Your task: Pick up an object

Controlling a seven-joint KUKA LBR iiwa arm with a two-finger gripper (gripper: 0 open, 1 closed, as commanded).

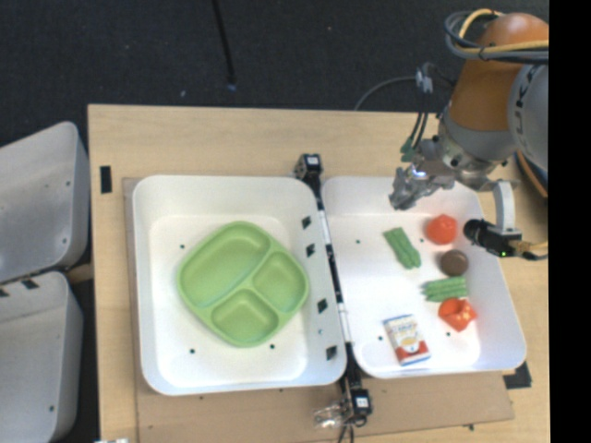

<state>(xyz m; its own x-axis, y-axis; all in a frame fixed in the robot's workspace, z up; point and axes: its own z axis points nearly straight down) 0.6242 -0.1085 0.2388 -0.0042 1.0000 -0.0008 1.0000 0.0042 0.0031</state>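
Note:
The right bin (369, 349) holds several small items. A green bean-like piece (403, 247) lies near its middle, and a red tomato (441, 230) sits to the right of it. Below the tomato are a brown round thing (453, 263), a second green piece (445, 289), a red pepper (457, 313) and a small carton (406, 340) with a blue top. My gripper (406, 195) hangs over the bin's back part, above and slightly left of the tomato, with nothing seen between its fingers.
The left bin (157, 358) bears a green divided plate (243, 283). A row of black clips (325, 275) runs along the seam between the bins. Bare wooden bench (212, 137) surrounds both bins.

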